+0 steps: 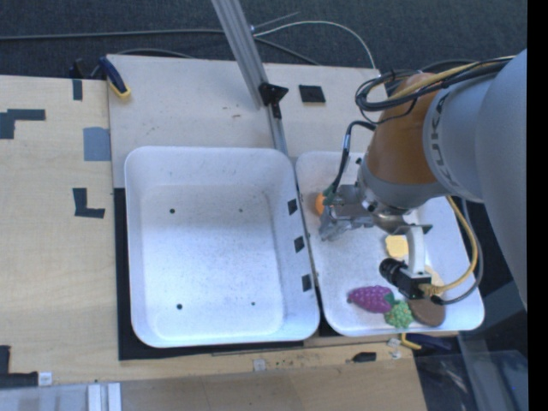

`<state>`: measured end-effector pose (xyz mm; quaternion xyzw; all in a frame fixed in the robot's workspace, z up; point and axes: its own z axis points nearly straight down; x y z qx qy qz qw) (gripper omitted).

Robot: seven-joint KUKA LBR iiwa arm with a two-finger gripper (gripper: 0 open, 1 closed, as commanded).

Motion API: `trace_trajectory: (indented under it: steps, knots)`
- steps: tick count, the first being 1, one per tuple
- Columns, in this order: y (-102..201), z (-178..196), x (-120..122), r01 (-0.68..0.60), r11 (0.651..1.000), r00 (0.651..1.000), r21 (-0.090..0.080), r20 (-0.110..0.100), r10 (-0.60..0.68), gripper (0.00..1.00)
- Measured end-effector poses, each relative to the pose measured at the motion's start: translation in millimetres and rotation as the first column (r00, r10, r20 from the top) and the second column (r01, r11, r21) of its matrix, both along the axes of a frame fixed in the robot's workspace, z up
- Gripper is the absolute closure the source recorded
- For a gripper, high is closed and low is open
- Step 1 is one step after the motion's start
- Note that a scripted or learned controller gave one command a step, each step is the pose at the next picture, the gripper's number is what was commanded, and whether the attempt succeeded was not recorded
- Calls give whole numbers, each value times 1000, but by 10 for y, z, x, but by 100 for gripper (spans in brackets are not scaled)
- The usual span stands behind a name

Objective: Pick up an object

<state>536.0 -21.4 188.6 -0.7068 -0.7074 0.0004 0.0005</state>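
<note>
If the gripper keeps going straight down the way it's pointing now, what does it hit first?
Most likely the right bin's floor near its left wall. The gripper points down there, with a small orange object close beside it that it might clip first. Depth is hard to judge from this slanted view.

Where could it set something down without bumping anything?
The left bin has a wide bare floor from wall to wall. The right bin is crowded: the arm hangs over it, with purple grapes and other toys near its front edge.

Two white speckled bins (210,165), purple grapes (370,297) next to something green (398,315), a yellow piece (396,247), orange bit (320,202), and a pale wood counter (51,264)
</note>
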Motion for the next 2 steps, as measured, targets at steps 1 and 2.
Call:
trace_trajectory:
  steps: [1, 2]
  knots:
    - [-5, 0, 2, 1, 1000, 1000, 0, 1, -1, 0]
    - [-353, 1, -432, 4, 1000, 1000, 0, -1, -4, 0]
